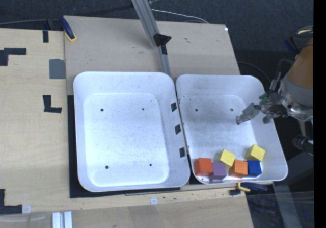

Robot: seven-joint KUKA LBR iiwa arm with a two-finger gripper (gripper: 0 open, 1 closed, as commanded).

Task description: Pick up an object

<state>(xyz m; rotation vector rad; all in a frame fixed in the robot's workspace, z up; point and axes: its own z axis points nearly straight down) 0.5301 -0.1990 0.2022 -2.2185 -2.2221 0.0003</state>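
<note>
- The pincer (249,114) hangs at the right of the frame, over the right side of the right bin (214,86), reaching in from the arm (300,76). I cannot tell whether it is released or clenched; nothing is seen in its grasp.
- The things to pick lie in a cluster along the bottom edge of the right bin, well apart from the pincer, lower in the frame.
- Count: two yellow cubes (227,157) (257,152), two orange cubes (204,165) (240,168), one purple cube (219,170), one blue cube (254,168); six in all. Two white bins; the left bin (122,81) holds no cubes.
- Risk, as I judge it: the cubes sit packed, several touching, close against the bin wall. A descent there could strike the rim, or land on two cubes and push them aside rather than grasp one.
</note>
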